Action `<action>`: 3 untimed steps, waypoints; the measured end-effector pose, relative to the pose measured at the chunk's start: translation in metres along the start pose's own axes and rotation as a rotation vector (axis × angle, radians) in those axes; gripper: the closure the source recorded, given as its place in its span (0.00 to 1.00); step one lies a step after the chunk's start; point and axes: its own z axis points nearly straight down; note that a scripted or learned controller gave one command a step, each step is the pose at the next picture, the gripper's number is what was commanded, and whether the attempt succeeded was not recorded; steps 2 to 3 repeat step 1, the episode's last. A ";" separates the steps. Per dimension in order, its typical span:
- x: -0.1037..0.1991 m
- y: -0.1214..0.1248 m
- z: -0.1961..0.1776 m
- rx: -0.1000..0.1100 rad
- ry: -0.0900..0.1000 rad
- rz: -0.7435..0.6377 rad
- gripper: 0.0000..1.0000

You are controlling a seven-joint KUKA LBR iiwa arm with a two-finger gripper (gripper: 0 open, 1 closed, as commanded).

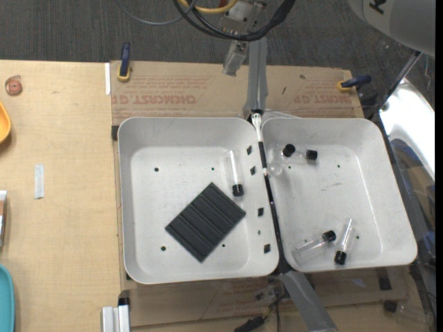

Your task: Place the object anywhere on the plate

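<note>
Two clear capped vials lie nearest, in the right bin's front corner. The dark ribbed plate sits tilted in the left bin, another vial just behind it, not on it. Further vials lie behind in the right bin. The tool hangs beyond the bins; its state cannot be told.

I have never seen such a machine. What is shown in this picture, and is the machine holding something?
One camera looks down at a slant on a bench. Two shallow white bins sit side by side. The left bin holds a dark ribbed plate and one clear vial with a black cap. The right bin holds several more such vials. The grey shape at the top right is part of the robot arm. Its gripper hangs at the top, above the cardboard behind the bins. Nothing is seen between its fingers.
</note>
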 end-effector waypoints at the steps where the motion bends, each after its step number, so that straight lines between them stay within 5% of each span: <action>1: 0.021 0.059 -0.001 -0.001 0.002 -0.136 1.00; 3: 0.021 0.059 -0.001 -0.001 0.002 -0.136 1.00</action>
